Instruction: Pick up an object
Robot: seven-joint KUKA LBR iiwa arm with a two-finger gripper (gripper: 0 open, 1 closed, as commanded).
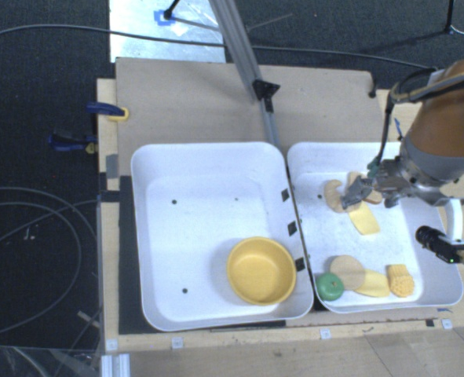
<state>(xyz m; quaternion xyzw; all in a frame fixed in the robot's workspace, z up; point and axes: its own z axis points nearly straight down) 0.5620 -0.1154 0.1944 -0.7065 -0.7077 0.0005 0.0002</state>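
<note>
My gripper (370, 189) hangs low over the upper middle of the right bin (310, 159), reaching in from the right. It is right above a cluster of tan, cookie-like pieces (335, 195), and partly hides them. A pale yellow wedge (365, 221) lies just below the gripper. Along the front of the bin lie a green ball (330, 287), a tan disc (347, 271), a yellow slice (373, 286) and an orange-yellow ridged block (400, 280).
A yellow bowl (261, 270) sits in the front right corner of the left bin (161, 163). A grey pole (243, 45) slants in from the top down to the bins' shared edge. A black fitting (440, 246) juts out by the right bin's right wall.
</note>
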